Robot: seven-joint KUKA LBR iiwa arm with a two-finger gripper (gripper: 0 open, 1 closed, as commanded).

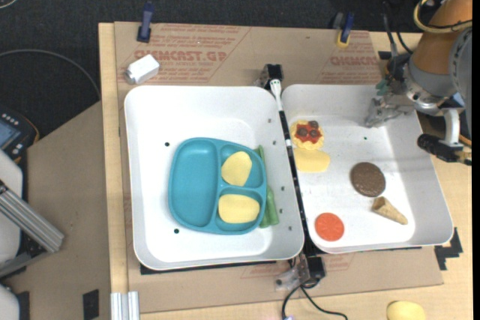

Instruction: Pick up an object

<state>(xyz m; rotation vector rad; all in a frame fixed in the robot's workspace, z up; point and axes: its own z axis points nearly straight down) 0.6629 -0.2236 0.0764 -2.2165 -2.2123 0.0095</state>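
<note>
Gripper (380,110) state cannot be told; it is poised over the right bin (427,228). Cookie (368,179), judged light, stiff and flat, is best pinched across its rim.

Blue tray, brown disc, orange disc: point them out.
Blue tray (193,183), camera view, bare floor of its large left compartment.
Brown disc (368,179), camera view, middle of its top face.
Orange disc (329,226), camera view, middle of its top face.
</note>
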